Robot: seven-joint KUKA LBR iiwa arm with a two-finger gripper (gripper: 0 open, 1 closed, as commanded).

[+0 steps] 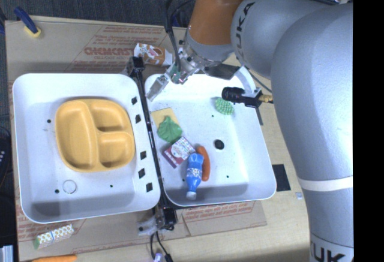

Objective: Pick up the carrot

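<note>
Gripper: fingers spread, nothing between, poised at right bin's upper-left corner, well apart from carrot. Carrot: lying low in right bin, touching blue bottle, just beside pink packet; green leafy piece between. Risk judged: fingers fouling bottle, nudging carrot aside, or closing on the wrong item.

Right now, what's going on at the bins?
The arm reaches in from the right, its pincer hanging over the far left corner of the right bin. The carrot lies untouched near that bin's front, touching a blue bottle, well apart from the pincer. The left bin holds a yellow tray.
</note>
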